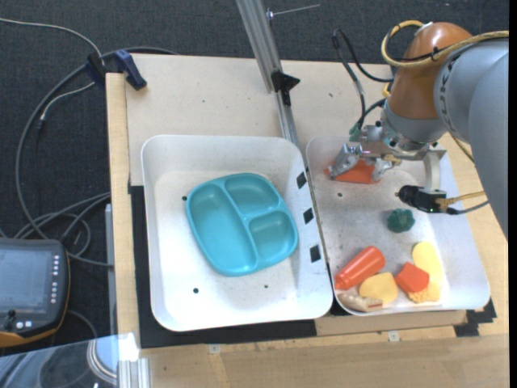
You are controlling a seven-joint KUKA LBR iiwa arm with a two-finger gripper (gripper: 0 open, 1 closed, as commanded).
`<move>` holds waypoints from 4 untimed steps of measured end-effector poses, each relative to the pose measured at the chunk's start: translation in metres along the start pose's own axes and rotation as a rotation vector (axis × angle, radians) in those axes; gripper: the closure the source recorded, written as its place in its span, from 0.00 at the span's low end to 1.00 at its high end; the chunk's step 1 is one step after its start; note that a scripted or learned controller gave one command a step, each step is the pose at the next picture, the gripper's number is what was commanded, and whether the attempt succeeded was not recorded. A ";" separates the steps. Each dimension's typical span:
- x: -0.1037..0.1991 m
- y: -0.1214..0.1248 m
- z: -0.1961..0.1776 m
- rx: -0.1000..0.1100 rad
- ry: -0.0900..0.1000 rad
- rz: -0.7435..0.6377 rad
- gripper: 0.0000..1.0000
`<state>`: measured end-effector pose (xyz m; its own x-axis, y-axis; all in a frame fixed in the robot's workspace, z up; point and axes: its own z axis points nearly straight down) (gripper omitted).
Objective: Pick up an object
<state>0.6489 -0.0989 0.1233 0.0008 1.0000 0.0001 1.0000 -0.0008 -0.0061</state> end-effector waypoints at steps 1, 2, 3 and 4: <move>-0.001 -0.005 0.035 0.020 0.003 0.004 0.00; 0.000 -0.004 0.023 0.016 0.004 0.003 1.00; 0.001 0.004 -0.040 -0.013 -0.001 -0.002 1.00; 0.002 0.005 -0.095 -0.015 -0.001 -0.002 1.00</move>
<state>0.6548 -0.0973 0.2181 -0.0012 1.0000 -0.0010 1.0000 0.0013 0.0085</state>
